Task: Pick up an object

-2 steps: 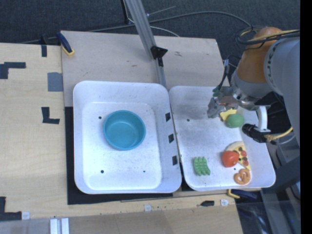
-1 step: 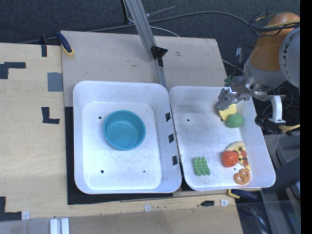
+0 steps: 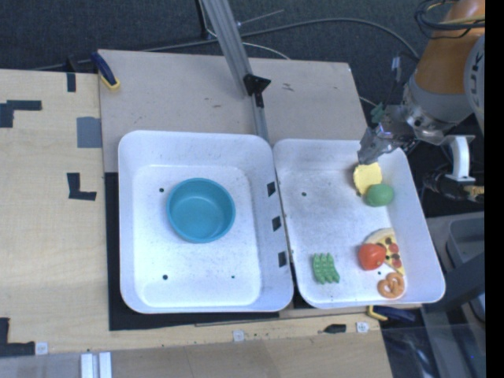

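The end effector [image 3: 372, 154] hangs at the far right corner of the right bin [image 3: 315, 172], its dark tip pointing down and to the left, directly over the upper edge of a yellow block [image 3: 367, 178]. Whether its fingers are spread or closed cannot be told from this angle, and nothing can be seen held between them. Above the tip, the grey wrist rises up and to the right into the orange band [image 3: 449, 61] of the arm, which leans in from the right side over the bin's far rim.

The yellow block lies on the bin floor just under the tip, and a green ball [image 3: 379, 194] touches its lower right corner. Further toward the near right corner of the same bin lie a red tomato-like toy [image 3: 371, 256] resting against a slice of toy pizza [image 3: 388, 248], with a pretzel-shaped toy [image 3: 390, 286] just below them. A green ridged toy [image 3: 324, 268] lies near the near edge, well apart from the others on the left side of that bin.

The left bin [image 3: 142, 211] holds a blue bowl [image 3: 201, 209], upright, around its middle. Both bins sit side by side on the counter [image 3: 173, 93], and a grey metal bar [image 3: 228, 34] slants down from the top of the view to the gap between them.
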Tool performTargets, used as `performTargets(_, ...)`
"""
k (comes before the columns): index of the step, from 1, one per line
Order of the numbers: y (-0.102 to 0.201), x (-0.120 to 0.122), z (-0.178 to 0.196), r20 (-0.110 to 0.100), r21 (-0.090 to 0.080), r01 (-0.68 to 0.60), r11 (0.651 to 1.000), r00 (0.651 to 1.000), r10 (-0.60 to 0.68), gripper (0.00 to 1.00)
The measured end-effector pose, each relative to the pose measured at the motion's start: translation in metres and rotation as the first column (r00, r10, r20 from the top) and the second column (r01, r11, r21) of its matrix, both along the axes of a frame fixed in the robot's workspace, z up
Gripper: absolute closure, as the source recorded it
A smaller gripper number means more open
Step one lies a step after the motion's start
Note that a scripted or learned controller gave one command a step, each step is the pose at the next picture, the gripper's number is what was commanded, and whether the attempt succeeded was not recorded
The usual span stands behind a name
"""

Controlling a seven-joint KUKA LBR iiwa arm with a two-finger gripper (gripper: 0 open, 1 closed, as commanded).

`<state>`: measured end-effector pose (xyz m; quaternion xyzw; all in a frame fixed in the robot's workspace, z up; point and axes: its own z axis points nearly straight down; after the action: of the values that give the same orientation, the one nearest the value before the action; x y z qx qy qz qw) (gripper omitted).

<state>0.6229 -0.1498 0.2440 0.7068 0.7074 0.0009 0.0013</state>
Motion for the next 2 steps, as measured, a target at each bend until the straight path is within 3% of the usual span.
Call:
performTargets(1,0.0,0.0,0.035,-0.001,0.0,0.0,1.0,1.0,0.0,1.0)
performTargets(2,0.045,0.001,0.032,-0.003,0.001,-0.003,1.0,1.0,0.003,1.0)
